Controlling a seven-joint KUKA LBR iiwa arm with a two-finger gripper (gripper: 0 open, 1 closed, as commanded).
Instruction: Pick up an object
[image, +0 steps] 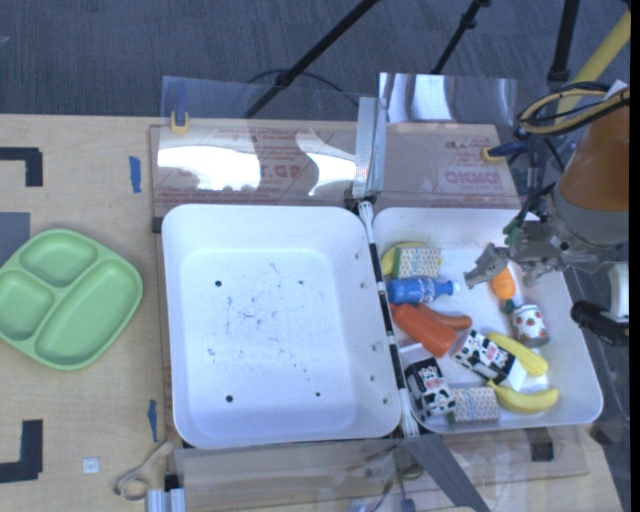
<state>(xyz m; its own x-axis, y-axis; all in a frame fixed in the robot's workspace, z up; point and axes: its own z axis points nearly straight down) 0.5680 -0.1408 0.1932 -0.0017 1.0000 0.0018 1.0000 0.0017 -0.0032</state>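
The right bin (585, 395) holds a heap of small things. Among them are a blue bottle (420, 291) lying on its side, a red-orange pepper-like piece (432, 328), a yellow and green packet (414, 262), a cow-patterned box (481, 353) and two bananas (525, 400). My gripper (508, 263) hangs low over the upper right part of this bin. A small orange object (504, 284) lies directly under it, touching or nearly touching it. A white ball with red spots (528, 322) sits just below that.
The left bin (265, 300) has only faint blue scribbles on its floor. A green divided plate (65, 298) rests on the wooden bench at the far left. Clear plastic walls (260, 150) rise behind both bins. Cables (560, 105) hang by the arm.
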